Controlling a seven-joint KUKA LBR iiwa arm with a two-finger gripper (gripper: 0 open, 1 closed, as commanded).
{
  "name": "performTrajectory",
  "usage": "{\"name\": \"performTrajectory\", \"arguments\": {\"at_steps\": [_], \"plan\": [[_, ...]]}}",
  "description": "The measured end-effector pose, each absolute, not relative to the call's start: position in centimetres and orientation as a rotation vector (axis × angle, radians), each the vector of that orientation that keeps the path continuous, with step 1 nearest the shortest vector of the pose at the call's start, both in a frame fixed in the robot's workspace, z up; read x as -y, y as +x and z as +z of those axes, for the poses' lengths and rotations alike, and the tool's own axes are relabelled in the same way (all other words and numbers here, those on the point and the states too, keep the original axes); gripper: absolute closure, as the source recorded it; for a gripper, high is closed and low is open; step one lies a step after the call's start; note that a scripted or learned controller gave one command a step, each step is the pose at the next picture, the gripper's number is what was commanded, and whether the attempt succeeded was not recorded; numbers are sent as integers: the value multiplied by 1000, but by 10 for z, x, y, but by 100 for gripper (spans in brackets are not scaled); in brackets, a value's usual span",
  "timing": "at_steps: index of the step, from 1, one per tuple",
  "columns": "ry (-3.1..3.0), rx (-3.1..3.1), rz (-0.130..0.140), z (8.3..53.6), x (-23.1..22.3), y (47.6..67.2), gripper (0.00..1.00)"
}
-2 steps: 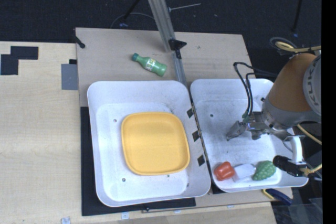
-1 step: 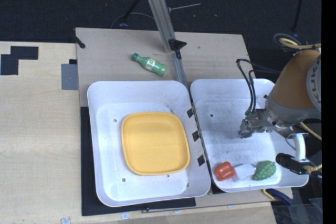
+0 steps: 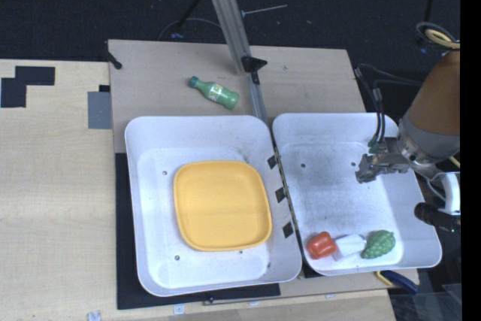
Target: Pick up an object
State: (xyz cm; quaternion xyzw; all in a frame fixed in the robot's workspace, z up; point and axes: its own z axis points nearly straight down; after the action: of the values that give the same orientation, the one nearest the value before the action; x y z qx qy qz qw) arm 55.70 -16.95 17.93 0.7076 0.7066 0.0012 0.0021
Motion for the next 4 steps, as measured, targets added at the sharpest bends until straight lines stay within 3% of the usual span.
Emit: {"name": "performTrajectory", "arguments": {"at_steps": [2, 4], "plan": [[2220, -2218, 3, 283, 174, 564, 100], [2219, -2227, -1, 250, 80, 556, 100]]}}
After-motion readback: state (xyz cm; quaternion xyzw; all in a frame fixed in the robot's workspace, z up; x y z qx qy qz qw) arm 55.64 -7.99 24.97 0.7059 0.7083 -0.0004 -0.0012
